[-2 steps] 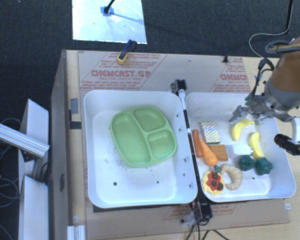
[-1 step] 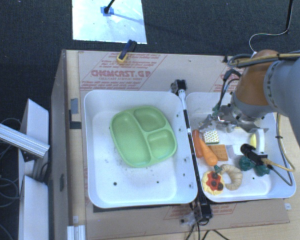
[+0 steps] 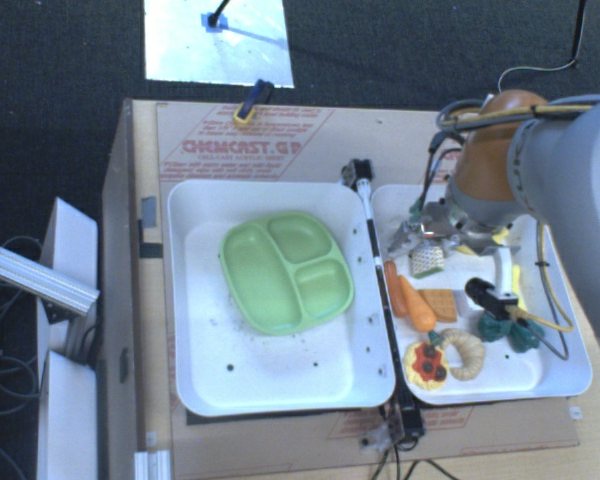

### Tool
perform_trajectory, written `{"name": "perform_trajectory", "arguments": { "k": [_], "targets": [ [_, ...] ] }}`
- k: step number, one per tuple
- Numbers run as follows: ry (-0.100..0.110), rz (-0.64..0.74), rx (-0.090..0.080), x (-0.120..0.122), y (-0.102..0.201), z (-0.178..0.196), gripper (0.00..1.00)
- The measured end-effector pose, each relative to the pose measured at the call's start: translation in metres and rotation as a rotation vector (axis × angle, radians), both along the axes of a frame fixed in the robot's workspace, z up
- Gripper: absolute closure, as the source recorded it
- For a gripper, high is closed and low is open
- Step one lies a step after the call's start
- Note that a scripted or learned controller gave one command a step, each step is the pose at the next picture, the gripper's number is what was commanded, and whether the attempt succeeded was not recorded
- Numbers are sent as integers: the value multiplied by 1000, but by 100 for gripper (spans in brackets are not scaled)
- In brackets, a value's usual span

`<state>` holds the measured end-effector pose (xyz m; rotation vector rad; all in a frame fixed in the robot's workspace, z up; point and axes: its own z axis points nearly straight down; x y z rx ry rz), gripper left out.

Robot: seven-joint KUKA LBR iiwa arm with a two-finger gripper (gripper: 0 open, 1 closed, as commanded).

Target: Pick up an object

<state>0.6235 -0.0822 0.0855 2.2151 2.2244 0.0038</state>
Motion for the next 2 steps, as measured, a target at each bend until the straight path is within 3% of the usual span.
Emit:
{"name": "perform_trajectory", "arguments": {
  "k": [1,2],
  "targets": [
    [-6,0,1,2,0,12,100],
    [-3,1,-1,17,22,226,100]
  ]
}}
